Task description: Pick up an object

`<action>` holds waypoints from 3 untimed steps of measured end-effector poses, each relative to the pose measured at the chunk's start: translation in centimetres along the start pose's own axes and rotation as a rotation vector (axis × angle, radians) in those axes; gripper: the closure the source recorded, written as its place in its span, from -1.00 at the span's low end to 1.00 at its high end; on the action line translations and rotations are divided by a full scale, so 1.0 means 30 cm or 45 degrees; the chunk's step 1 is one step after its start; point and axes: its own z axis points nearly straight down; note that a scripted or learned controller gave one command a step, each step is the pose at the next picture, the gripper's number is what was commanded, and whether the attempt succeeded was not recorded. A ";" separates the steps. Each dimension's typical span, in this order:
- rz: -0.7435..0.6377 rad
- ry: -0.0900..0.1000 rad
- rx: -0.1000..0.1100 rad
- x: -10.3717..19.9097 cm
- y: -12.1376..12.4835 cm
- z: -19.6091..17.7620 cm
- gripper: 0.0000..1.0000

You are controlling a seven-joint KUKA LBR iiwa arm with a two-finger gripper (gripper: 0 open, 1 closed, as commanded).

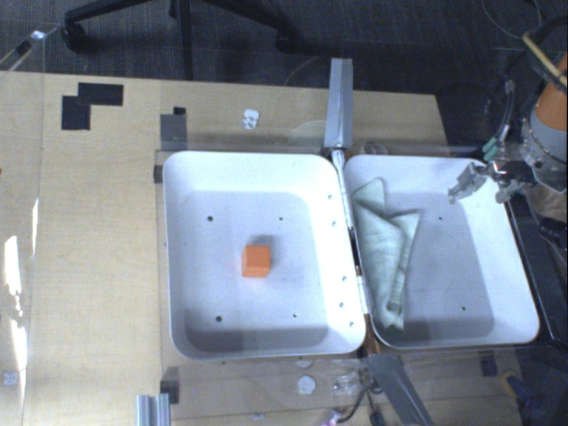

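Two bins: shallow white trays with rounded corners, set side by side on a pale wood-look bench (89, 264), their inner rims touching along a grey metal divider (338, 105).
Black marks: flat, angular, tape-like patches (89, 103) on the bench top at far left; no readable writing on them.
Left bin (195, 327): smooth, matte plastic floor with a few small dark dots like screw heads.
Orange block (256, 261): small cube, matte and sharp-edged, lying near the middle of the left bin, well apart from the walls.
Right bin (479, 309): same white plastic, shadowed along its lower part.
Cloth (386, 247): pale grey-white fabric, soft and creased, bunched in folds along the right bin's left side, near the divider.
Gripper (465, 186): grey metal, slim, above the right bin's upper right corner, well apart from the block; whether its tips are spread or pressed together cannot be told.
Arm (548, 127): grey with an orange band, entering from the right.
Labels: none legible anywhere.
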 end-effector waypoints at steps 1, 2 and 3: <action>-0.271 -0.001 -0.006 0.088 0.037 0.475 -1.00; -0.272 0.000 -0.012 0.090 0.043 0.437 1.00; -0.284 -0.004 -0.016 0.012 0.045 0.483 1.00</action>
